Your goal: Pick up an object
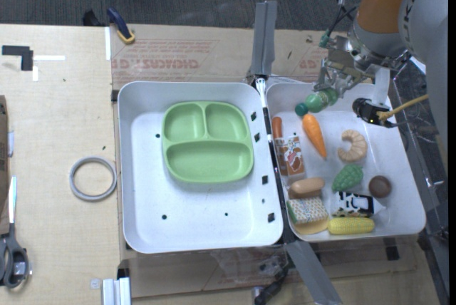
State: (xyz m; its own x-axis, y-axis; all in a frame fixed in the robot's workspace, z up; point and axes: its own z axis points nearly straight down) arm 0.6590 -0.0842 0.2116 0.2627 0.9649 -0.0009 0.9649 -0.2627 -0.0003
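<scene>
The claw point(333, 85) hung at the right bin's point(406, 175) upper edge, apparently pinching a green bottle point(316, 102) slanting down-left.

Two white bins point(132, 175); one green plate point(208, 141); below the claw point(335, 83), roughly ten toy foods point(314, 134).

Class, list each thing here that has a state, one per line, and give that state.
Green bottle: tilted, at the gripper, off the bin floor.
Green tray: flat in the left bin, compartments bare.
Carrot: lying in the right bin.
Tape ring: flat on the bench.
</scene>
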